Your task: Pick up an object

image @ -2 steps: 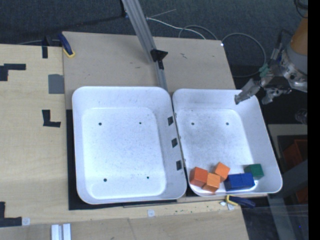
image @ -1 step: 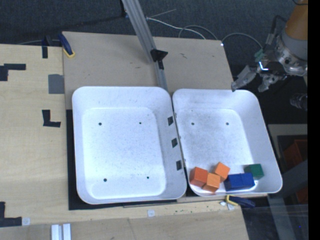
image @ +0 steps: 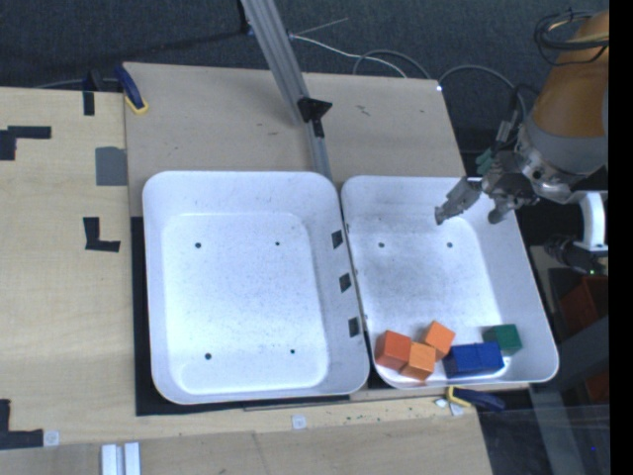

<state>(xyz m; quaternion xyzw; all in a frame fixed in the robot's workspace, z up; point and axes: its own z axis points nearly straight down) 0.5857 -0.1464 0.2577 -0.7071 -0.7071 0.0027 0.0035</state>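
I see two shallow white plastic bins side by side on the bench. The left white bin (image: 242, 285) shows a bare, speckled floor. The right white bin (image: 435, 265) carries all the pieces, clustered against its near edge.

At the near-left corner of the right bin sit three orange blocks: a darker orange cube (image: 396, 347), a lighter orange cube (image: 422, 360) just beside it and touching, and a third orange cube (image: 439, 337) tilted against the second one, a little farther from the near edge. Just beside these, toward the near-right corner, lies a blue rectangular block (image: 475, 359), flat on the bin floor. A small dark green cube (image: 506, 337) sits touching the blue block's far-right end, close to the bin's right wall.

The grey two-finger gripper (image: 479, 206) hangs over the far-right corner of the right bin, well apart from the blocks. Its two fingers stand spread, one pointing toward the bin's middle and the other over the right rim, with nothing between them. Above it I see the orange band of the arm (image: 572, 92) at the bench's right edge.

A grey metal rail (image: 282, 57) slants across the far edge of the bench down toward the gap between the bins.
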